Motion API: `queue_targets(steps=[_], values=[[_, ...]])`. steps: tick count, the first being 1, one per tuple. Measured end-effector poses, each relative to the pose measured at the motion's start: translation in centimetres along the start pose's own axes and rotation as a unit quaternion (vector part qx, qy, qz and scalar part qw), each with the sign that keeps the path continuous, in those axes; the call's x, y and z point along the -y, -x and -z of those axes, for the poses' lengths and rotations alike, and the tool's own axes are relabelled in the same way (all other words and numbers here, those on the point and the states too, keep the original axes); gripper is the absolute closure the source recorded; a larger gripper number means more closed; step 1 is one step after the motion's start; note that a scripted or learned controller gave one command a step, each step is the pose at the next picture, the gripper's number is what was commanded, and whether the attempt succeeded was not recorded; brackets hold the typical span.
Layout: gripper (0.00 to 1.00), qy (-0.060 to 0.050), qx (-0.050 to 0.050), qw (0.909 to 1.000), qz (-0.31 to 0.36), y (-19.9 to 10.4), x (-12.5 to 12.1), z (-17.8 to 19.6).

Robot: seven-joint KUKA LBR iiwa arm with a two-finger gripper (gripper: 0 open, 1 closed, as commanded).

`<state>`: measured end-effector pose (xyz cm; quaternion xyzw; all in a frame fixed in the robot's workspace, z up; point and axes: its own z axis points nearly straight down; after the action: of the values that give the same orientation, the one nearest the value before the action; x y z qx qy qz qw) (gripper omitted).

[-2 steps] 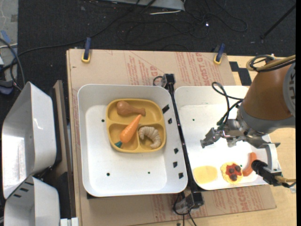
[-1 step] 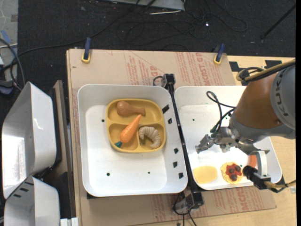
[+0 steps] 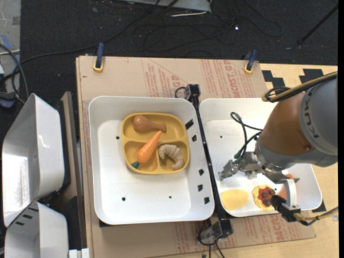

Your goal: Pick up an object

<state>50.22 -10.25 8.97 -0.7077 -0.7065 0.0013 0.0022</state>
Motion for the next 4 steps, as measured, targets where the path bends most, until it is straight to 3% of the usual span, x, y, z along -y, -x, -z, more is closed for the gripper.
queue_targets(steps=[1, 4], values=[[1.0, 0.002, 0.0, 1.0, -0.001, 0.0, -0.1, 1.2], [1.0, 0.005, 0.001, 1.0, 0.003, -0.6, -1.9, 16.0]])
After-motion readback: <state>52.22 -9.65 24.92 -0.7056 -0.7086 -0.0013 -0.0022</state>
